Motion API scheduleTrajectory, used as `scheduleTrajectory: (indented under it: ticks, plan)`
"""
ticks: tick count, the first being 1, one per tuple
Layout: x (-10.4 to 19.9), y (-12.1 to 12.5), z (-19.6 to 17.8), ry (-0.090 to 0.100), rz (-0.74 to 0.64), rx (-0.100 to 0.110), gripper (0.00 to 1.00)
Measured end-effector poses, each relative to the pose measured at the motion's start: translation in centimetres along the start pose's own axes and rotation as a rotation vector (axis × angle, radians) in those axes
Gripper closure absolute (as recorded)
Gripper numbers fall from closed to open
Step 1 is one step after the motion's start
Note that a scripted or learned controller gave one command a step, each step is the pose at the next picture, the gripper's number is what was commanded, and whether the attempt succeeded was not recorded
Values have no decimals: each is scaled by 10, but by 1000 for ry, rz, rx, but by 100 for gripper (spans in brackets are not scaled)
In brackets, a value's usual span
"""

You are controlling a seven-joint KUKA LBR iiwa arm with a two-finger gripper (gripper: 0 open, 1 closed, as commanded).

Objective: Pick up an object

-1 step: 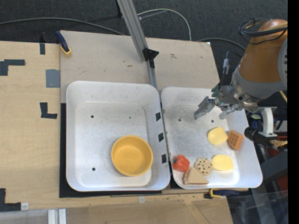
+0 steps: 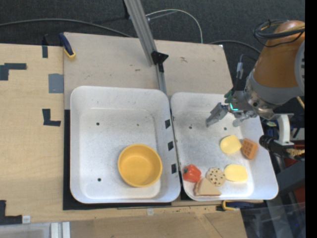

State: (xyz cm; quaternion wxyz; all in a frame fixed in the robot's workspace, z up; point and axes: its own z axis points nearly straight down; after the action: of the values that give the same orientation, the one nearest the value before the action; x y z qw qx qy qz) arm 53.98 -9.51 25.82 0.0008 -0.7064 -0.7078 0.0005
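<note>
Bench [image 2: 29,108]: pale wood surface with dark tape marks at its left, bearing a tan board [image 2: 109,58] on which both bins rest. Arm [image 2: 280,58]: grey body with orange band, entering from the right and hanging over the upper part of the right-hand bin. Left bin [image 2: 81,108]: shallow, white, speckled, holding one yellow bowl [image 2: 140,165] upright near its lower right corner. Right bin [image 2: 193,113]: shallow, white, touching the left bin along a shared edge, with all its contents gathered in the lower half. Metal post [image 2: 141,24]: grey bar slanting down from the top edge to the seam between the bins. Gripper [image 2: 229,116]: two dark fingers spread apart with nothing between them, poised above bare bin floor, just above and left of the upper yellow piece. Upper yellow round piece [image 2: 230,145]: lying flat, just beside an orange waffle-like piece [image 2: 249,148] on its right. Lower yellow round piece [image 2: 236,173]: near the bin's lower right corner. Tan wedge [image 2: 205,188]: against the lower wall. Speckled cookie [image 2: 215,176]: touching the wedge, between the red piece and the lower yellow piece. Red piece [image 2: 192,173]: small, close to the bin's left wall. Blue-and-yellow clamp [image 2: 67,45]: at the board's upper left corner.
</note>
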Motion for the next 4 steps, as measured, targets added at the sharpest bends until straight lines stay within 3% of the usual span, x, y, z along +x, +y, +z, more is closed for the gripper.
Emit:
scheduleTrajectory:
  ticks: [3,4]
  plan:
    - [-15,-6,159,0,1,6,0]
    - [-14,-5,146,1,0,3,100]
